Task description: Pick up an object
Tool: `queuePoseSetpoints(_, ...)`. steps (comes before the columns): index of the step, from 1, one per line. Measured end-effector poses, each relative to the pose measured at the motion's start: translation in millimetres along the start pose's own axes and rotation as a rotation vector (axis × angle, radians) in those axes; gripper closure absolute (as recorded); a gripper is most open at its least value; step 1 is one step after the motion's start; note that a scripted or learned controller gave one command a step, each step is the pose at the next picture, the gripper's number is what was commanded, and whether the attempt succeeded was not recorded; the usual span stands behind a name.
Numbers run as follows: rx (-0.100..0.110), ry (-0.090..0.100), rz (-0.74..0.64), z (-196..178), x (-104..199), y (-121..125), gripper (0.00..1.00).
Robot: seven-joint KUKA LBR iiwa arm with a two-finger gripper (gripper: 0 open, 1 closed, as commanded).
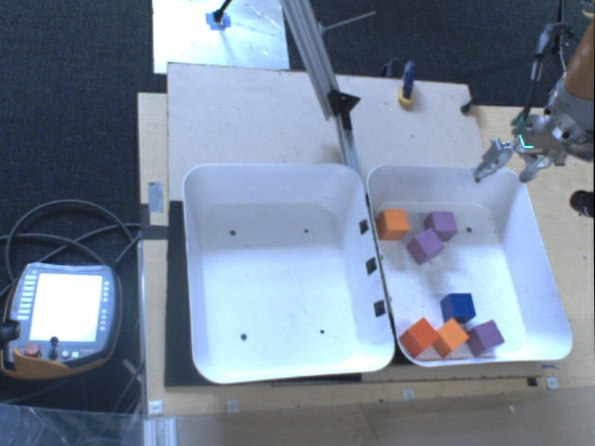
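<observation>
On the pale surface (279,110), the right bin (535,249) holds small cubes: orange cubes (392,223), purple cubes (426,245) and a blue cube (458,307). The tool (509,161) hovers over its far rim, fingers spread, grasping nothing.

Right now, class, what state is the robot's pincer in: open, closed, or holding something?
Pincer: open, holding nothing, poised above the far rim of the right bin, apart from the cubes inside.

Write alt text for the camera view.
The end effector hovers open over the right bin's far right corner, holding nothing. That bin holds seven small cubes: three orange, three purple and one blue. The left bin sits beside it.
</observation>
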State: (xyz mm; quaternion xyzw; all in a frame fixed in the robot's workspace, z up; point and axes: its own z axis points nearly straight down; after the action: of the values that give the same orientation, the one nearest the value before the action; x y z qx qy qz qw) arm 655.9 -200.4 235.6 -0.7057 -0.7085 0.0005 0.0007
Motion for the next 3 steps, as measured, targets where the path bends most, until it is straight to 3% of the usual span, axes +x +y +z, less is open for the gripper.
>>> queuePoseSetpoints(1, -0.004, -0.002, -0.001, -3, 0, 1, 0.00)
queuePoseSetpoints(3, 0.000, -0.001, 0.000, 99, 9, -2, 0.00)
